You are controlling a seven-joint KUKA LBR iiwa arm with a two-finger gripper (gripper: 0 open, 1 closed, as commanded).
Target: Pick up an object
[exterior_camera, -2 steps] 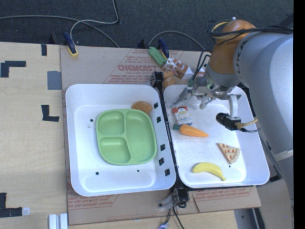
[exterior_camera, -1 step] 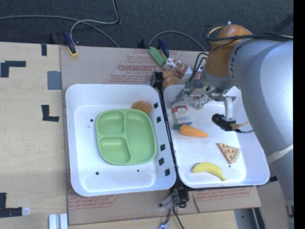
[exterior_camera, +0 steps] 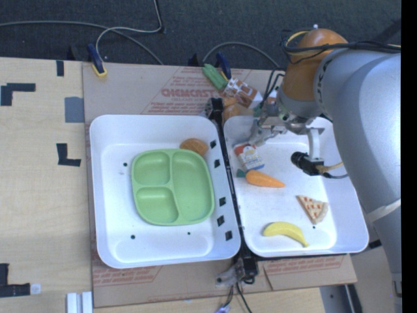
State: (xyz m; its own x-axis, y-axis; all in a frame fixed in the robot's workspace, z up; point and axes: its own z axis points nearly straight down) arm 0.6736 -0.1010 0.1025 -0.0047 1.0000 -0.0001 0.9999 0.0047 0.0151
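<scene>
Our tool (exterior_camera: 255, 135) hangs over the carton (exterior_camera: 249, 156), upper middle of frame; grip state unclear. We should centre, then descend straight.

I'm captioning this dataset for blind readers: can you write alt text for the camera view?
A grey robot arm reaches from the right, its gripper low over the right white bin, beside a small carton, a carrot, a pizza slice and a banana. The left bin holds a green divided plate and a bread roll.
</scene>
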